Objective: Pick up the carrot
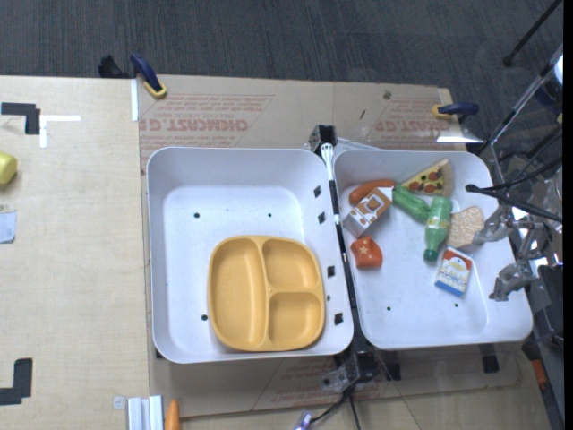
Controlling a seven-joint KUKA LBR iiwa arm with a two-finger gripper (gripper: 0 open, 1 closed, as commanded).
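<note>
Over to the right bin (421, 330) now. Spotting the carrot (370, 189) in its upper left corner, lying flat, just above a small carton (367, 211) and left of the pizza slice (427, 179). Catching the gripper (501, 256) at the frame's right edge, well apart from it. Looks spread open, gripping nothing, though hard to read in that clutter.

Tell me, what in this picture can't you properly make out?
- Carrot: the small box lies over part of it, so its full length is hidden.
- Gripper: at the right bin's right rim, a tangle of grey metal; whether its fingers are apart is unclear.
- Cards on the box and the carton: print too small to read.
- Yellow thing: cut off by the left edge.
</note>
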